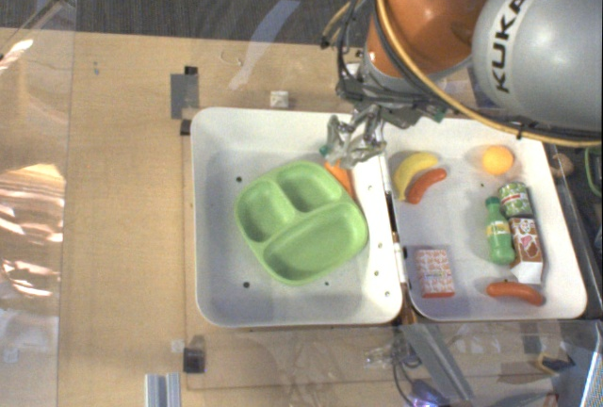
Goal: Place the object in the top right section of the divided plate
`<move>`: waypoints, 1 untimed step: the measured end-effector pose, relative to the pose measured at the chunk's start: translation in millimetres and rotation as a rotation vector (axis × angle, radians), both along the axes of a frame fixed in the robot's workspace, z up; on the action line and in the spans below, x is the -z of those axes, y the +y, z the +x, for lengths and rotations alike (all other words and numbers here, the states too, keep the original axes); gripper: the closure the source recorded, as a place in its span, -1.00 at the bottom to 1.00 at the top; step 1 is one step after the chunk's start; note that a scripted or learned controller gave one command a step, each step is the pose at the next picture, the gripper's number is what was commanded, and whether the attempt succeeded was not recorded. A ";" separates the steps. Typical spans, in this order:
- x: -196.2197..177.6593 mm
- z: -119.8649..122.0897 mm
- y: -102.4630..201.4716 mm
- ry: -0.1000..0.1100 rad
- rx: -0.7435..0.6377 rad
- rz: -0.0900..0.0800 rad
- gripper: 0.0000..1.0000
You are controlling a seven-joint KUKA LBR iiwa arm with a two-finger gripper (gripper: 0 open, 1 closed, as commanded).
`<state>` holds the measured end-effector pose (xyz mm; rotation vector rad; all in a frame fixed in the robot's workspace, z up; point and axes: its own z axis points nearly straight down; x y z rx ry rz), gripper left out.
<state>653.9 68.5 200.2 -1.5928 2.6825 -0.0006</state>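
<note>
A light green divided plate (300, 224) lies tilted in the left bin (217, 207), with two small sections along its upper side and one large section below. An orange carrot-like object (340, 179) rests against the plate's upper right rim, at the edge of the top right section. My gripper (351, 149) hangs directly above the object's upper end and hides part of it. Whether the object is gripped or just lying under the gripper is unclear from this angle.
The right bin (565, 301) holds a banana (415, 169), a sausage (426, 185), an orange (497, 158), a green bottle (499, 234), a can (514, 198), a brown packet (529, 243), a second sausage (515, 292) and a small red box (434, 271). The bins' shared wall (389, 226) runs just right of the plate.
</note>
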 end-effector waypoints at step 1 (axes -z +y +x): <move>13.8 9.1 10.7 0.010 -0.261 -0.008 1.00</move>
